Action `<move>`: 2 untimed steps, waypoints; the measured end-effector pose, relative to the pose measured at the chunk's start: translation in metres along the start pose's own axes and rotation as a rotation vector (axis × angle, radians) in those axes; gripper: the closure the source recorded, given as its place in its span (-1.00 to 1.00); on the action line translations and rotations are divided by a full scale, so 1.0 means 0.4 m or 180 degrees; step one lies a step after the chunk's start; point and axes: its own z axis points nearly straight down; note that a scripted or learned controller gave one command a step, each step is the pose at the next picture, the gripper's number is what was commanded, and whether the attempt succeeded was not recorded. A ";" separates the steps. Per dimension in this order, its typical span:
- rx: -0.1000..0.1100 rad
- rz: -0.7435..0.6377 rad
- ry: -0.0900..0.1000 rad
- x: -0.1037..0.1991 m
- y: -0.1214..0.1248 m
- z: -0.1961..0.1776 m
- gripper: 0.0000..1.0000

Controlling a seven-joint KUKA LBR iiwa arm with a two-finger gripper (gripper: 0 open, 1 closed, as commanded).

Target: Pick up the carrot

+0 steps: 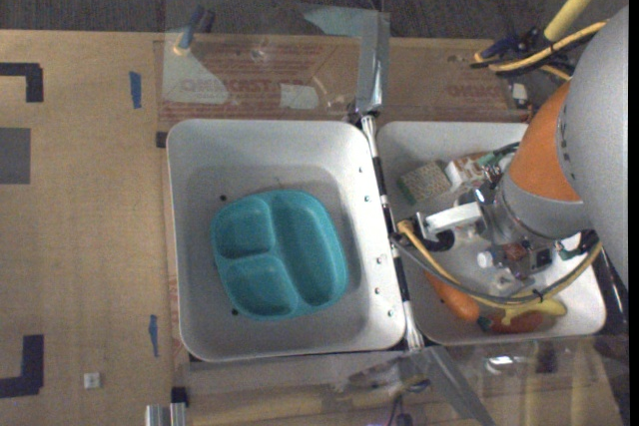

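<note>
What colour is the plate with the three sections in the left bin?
The divided plate is teal, a blue-green. It shows clearly in the camera view, lying in the left bin.

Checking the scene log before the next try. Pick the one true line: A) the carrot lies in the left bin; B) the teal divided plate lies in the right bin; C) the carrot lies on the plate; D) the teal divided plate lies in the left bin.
D: the teal divided plate sits in the left bin, while the carrot lies in the right bin, under the arm.

Smooth white plastic bins (190,214), matt teal plastic tray (279,254), bare cardboard-brown bench (80,244), glossy orange carrot (454,299).
</note>
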 end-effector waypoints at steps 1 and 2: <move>-0.0007 0.0070 0.0015 -0.027 0.113 0.225 -1.00; -0.0017 -0.0047 0.0036 0.036 0.232 0.238 -1.00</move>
